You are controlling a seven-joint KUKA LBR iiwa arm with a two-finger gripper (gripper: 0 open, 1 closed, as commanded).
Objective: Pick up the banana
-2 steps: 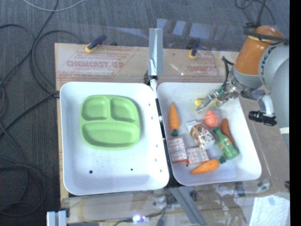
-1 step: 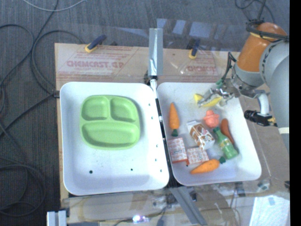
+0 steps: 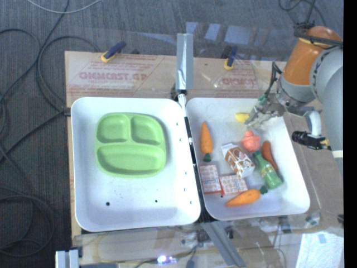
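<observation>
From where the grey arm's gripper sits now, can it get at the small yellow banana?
Probably yes: the gripper hangs just right of the small yellow banana, with nothing lying between them.

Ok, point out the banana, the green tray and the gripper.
banana (image 3: 241,116): camera view, its visible yellow end.
green tray (image 3: 131,144): camera view, the divider between compartments.
gripper (image 3: 260,116): camera view, between the fingertips.

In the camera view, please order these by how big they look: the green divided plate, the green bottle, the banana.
1. green divided plate
2. green bottle
3. banana, partly hidden by the gripper, so its rank is unsure.
</observation>
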